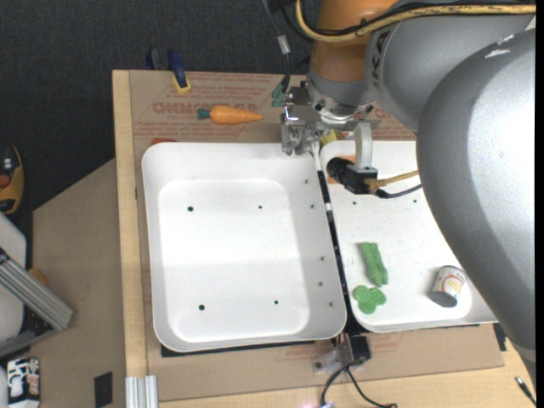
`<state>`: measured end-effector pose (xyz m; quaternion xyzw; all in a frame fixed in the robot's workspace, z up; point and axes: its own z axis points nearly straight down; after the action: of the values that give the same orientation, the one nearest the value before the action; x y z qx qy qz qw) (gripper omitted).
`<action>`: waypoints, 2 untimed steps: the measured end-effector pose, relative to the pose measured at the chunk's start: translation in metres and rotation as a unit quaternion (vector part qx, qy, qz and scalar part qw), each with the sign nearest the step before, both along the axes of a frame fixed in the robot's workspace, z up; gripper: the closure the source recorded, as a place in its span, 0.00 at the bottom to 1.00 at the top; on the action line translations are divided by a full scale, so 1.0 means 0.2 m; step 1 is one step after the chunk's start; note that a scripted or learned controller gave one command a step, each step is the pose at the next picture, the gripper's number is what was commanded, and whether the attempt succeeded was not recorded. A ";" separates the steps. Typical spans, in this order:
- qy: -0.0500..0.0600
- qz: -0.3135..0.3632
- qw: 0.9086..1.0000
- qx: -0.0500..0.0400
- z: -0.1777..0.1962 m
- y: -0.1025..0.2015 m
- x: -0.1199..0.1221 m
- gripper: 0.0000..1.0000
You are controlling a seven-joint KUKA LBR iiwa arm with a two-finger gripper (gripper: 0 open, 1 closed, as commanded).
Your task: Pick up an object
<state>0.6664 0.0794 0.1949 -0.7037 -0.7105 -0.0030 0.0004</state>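
My gripper [297, 136] hangs low over the far rim where the two white bins meet, just right of the left bin's [229, 253] back corner. An orange toy carrot [235, 116] lies on the cardboard behind the left bin, a short way left of the gripper. In the right bin [399, 219] a long green piece [372, 262] lies near the front, with a smaller green piece [368, 297] just below it. A small grey and white can [446, 285] rests on its side at the front right. Nothing visible is held.
A blue and yellow clamp [178, 70] sits at the cardboard's far left edge. The arm's large grey body [476, 143] covers the right bin's far right side. A metal rail [30, 291] lies off the bench at left.
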 end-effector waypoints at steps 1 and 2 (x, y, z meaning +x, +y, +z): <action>-0.005 -0.002 1.000 -0.001 0.49 0.12 0.01 1.00; -0.002 -0.001 1.000 0.000 0.66 0.49 0.00 1.00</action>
<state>0.6663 0.1774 0.3276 -0.7041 -0.7101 -0.0043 -0.0009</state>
